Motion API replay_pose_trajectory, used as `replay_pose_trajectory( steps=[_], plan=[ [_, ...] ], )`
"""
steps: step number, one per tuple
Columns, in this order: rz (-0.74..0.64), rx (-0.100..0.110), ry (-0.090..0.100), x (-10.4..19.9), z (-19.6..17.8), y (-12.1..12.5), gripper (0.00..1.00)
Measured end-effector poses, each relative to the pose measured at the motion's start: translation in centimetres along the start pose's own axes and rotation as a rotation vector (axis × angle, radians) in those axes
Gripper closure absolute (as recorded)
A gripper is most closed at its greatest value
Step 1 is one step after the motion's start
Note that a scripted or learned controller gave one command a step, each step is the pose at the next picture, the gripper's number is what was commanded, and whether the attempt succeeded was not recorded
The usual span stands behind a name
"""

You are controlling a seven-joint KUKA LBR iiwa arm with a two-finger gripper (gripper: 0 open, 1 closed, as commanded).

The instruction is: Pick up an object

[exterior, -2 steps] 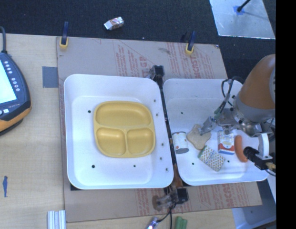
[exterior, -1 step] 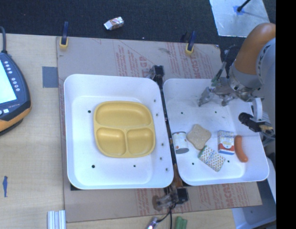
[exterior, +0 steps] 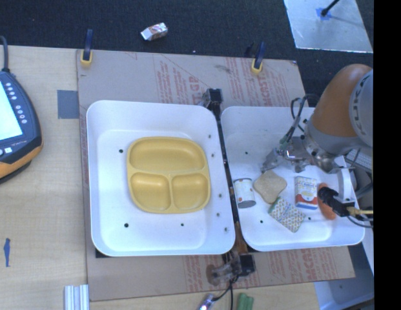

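Along the right bin's (exterior: 252, 241) near wall the objects crowd together: a small can (exterior: 243, 192) lies against the divider, a slice of bread (exterior: 270, 186) sits just beside it, a patterned packet (exterior: 289, 216) tilts diagonally below, and an upright carton (exterior: 306, 193) stands with its long axis running front to back, an orange piece (exterior: 327, 200) touching its right. Open floor remains toward the far-left corner. Over the bread, the gripper (exterior: 285, 157) hangs; I cannot tell its state. Left bin (exterior: 103, 237) holds a yellow divided tray (exterior: 168, 173).

Grey arm (exterior: 365, 118), orange band, black cables near metallic wrist
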State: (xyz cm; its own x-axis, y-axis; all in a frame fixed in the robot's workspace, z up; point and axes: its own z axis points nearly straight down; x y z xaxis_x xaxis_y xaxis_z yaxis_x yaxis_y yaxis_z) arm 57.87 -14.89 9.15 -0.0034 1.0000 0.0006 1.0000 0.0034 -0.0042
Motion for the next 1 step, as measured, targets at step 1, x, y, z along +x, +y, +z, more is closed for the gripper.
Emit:
replay_pose_trajectory(
  steps=[1],
  plan=[
    [0.000,0.000,-0.001,1.58,0.03,-4.00,0.00]
  ],
)
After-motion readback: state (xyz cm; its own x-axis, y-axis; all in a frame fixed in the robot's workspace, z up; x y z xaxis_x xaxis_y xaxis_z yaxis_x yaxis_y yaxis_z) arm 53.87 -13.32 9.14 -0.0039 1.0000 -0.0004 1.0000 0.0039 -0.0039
